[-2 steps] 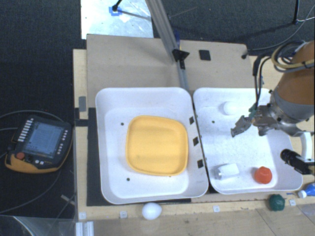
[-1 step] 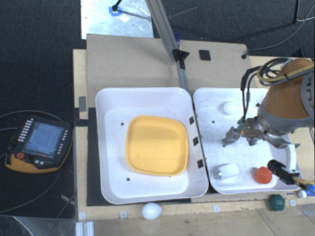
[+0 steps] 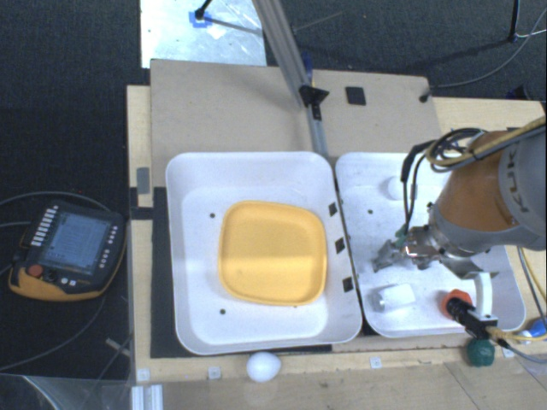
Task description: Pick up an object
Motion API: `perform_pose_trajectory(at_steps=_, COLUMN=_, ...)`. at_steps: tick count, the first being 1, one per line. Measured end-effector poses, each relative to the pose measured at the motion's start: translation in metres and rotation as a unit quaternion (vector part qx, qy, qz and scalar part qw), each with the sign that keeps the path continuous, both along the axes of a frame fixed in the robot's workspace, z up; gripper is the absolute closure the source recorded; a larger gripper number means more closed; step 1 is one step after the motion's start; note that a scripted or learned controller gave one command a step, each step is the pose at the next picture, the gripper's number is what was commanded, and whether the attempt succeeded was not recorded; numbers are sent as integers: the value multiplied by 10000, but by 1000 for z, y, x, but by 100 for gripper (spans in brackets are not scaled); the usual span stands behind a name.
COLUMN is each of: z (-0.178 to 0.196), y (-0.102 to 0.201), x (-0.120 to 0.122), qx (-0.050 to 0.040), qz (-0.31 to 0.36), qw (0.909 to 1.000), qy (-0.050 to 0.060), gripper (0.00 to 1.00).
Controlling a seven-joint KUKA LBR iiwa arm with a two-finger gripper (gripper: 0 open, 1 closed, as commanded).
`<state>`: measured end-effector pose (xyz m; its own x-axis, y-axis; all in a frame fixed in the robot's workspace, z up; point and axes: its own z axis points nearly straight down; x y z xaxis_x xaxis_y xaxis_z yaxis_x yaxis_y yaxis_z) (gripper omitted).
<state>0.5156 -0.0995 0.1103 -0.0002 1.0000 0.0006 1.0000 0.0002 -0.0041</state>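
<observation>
My gripper (image 3: 391, 257) hangs low over the middle of the right bin (image 3: 367, 220), at the end of the grey and orange arm that comes in from the right. Just in front of it, a small white block (image 3: 395, 296) lies on the bin floor, apart from the gripper. A small white round thing (image 3: 392, 187) rests near the bin's back wall. A small red thing (image 3: 457, 299) sits at the bin's front right, close under the wrist. Nothing shows between the gripper's tips.
A yellow square plate (image 3: 273, 252) lies in the left bin (image 3: 192, 229). A white ball (image 3: 263, 366) sits on the bench in front of the left bin. A green ball (image 3: 480, 353) sits beyond the right bin's front right corner. A teach pendant (image 3: 67, 250) lies far left.
</observation>
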Motion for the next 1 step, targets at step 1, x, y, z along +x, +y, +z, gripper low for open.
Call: perform_pose_trajectory(at_steps=1, z=-21, y=0, x=0, qx=-2, qz=1, qw=10000, qy=-16, gripper=0)
